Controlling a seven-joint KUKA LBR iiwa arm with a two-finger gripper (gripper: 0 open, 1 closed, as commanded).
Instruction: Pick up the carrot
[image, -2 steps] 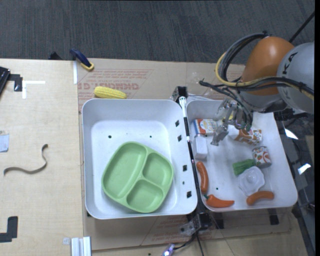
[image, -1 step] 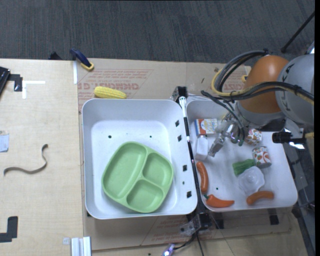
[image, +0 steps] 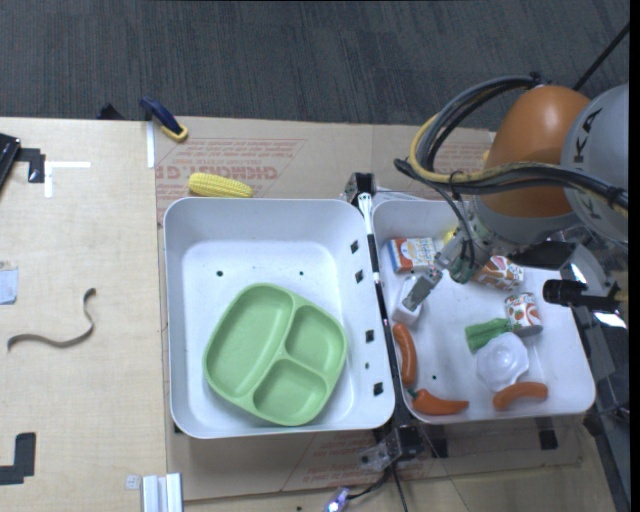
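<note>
Three orange elongated pieces lie in the right bin (image: 570, 330). One (image: 404, 355) runs along the left wall, one (image: 440, 404) sits at the front wall, and one (image: 520, 394) is at the front right. I cannot tell which is the carrot. A green leafy tuft (image: 487, 332) lies mid-bin, above a clear plastic piece (image: 500, 365). My gripper (image: 416, 294) hangs low over the bin's left part, just above the orange piece by the left wall, and nothing shows in its grip.
A red-and-white packet (image: 412, 252) and two small printed packages (image: 523, 312) lie in the right bin. The left bin (image: 190, 250) holds a green divided plate (image: 275, 352). A yellow corn cob (image: 220, 185) lies behind it on the cardboard.
</note>
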